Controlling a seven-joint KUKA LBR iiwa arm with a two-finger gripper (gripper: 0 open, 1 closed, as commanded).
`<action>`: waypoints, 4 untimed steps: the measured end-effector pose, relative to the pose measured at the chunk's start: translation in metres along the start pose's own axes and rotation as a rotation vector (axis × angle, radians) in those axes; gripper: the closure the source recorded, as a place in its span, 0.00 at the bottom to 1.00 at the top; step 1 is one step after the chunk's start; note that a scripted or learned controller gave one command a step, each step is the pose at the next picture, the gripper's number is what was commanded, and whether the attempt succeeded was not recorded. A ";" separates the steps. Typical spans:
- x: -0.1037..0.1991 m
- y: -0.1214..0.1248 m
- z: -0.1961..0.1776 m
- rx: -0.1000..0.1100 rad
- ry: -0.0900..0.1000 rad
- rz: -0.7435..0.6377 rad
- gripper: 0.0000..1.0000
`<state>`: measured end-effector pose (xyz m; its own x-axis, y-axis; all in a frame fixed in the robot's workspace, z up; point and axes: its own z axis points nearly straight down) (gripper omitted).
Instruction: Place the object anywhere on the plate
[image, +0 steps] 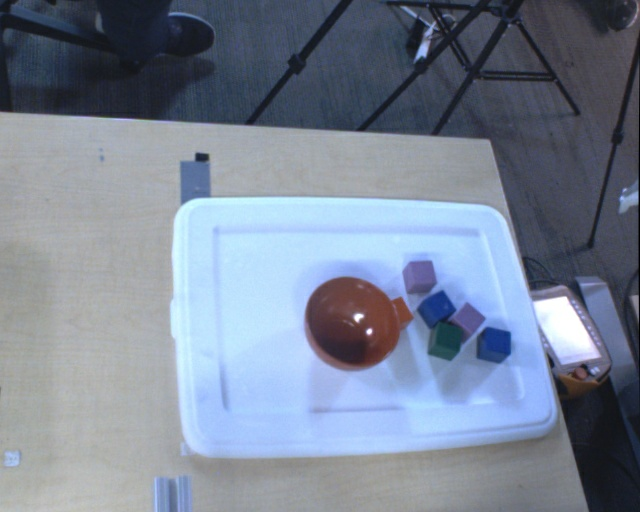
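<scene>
White bin (200, 330) on wooden counter (80, 300). Orange bowl-like plate (350, 322) sits near bin centre, short handle pointing right. Five small cubes cluster just right of plate: purple (419, 275), blue (436, 308), mauve (467, 319), green (445, 342), blue (494, 344). None on plate. Claw state: cannot tell.

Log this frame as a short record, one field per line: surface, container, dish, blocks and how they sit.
surface: tan wooden bench
container: shallow white bin
dish: orange-brown round plate, middle of the bin, with a small tab on its right side
blocks: five small cubes right of the plate: upper purple cube, blue cube, lower purple cube, green cube, far-right blue cube
arrangement: cubes clustered close together, none on the plate
</scene>
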<state>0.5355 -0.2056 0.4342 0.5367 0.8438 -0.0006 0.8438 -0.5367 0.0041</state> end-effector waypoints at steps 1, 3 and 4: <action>-0.003 -0.028 0.000 0.001 -0.002 0.795 0.00; 0.020 0.031 0.001 0.003 -0.001 0.222 0.00; 0.009 -0.004 0.028 0.005 -0.002 0.617 0.00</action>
<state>0.5370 -0.1963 0.4066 0.9260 0.3774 -0.0018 0.3774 -0.9260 0.0001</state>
